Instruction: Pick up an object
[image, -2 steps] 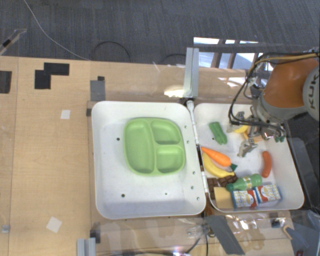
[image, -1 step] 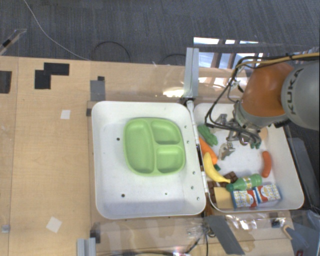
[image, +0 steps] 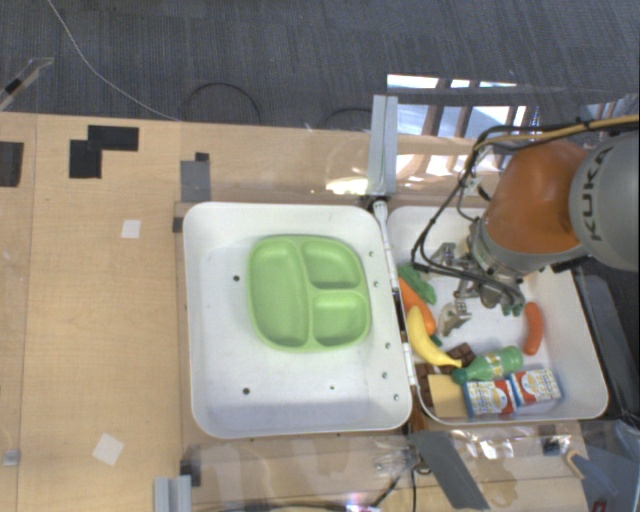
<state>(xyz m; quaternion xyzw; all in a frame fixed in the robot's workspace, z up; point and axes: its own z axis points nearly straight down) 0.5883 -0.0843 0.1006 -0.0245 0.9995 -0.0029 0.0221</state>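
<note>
The right bin (image: 592, 372) holds several small items. A green pepper-like piece (image: 418, 283), an orange carrot (image: 418, 311) and a yellow banana (image: 428, 346) lie along its left wall. A brown block (image: 461, 353), a green bottle (image: 492, 364) and a printed carton (image: 510, 392) lie near the front, and a red sausage (image: 534, 328) lies to the right. My gripper (image: 456, 318) hangs under the orange-banded wrist, low over the bin's middle, just right of the banana and above the brown block. I see nothing held in it.
The left bin (image: 220, 385) carries a green divided plate (image: 307, 292). A tan block (image: 446, 399) sits in the right bin's front left corner. Black cables loop around the wrist (image: 440, 235). The wooden bench (image: 90, 330) stretches away to the left.
</note>
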